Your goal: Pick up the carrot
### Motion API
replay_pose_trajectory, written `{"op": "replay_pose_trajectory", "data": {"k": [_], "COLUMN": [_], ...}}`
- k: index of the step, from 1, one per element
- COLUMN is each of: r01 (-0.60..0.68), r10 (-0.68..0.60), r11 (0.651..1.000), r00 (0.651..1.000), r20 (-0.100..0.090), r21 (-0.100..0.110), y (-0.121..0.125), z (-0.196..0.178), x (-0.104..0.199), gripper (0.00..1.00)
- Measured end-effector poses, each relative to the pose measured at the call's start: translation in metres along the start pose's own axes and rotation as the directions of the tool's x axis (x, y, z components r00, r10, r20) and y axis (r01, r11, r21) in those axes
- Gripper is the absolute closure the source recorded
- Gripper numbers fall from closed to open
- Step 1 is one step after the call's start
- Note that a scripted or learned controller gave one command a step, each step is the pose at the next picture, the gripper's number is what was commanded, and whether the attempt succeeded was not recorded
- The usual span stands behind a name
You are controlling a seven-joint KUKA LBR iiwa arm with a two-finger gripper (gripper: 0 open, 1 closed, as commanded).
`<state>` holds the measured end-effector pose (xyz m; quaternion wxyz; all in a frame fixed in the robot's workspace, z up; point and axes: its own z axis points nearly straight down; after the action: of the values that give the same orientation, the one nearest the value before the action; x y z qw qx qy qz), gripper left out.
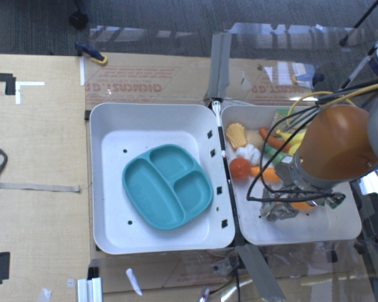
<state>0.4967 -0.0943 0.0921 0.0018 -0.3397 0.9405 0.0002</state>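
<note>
**Two bins, arm over the right one**

Two shallow white bins are seen side by side. In the left bin [107, 231] a smooth teal plastic divided plate [168, 186] with three compartments is laid flat. In the right bin [340, 228] a cluster of toy food is noted: a ridged pale yellow piece [236, 133], a round red tomato [240, 168], and slim orange carrot [272, 141] pieces near the bin's far-left part, partly hidden by the arm. The arm's orange band [337, 145] is positioned above the bin, wrist pointed down, black and yellow cables looped around it. The gripper [282, 211] is lowered at the near side; whether its fingers are spread or closed cannot be told.
</note>
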Motion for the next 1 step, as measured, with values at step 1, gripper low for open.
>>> {"op": "replay_pose_trajectory", "data": {"k": [1], "r01": [-0.002], "r10": [0.002], "r11": [1.0], "r00": [1.0], "r20": [0.004], "r21": [0.003], "y": [-0.0012], "z": [-0.0096], "x": [-0.0021], "gripper": [1.0]}}
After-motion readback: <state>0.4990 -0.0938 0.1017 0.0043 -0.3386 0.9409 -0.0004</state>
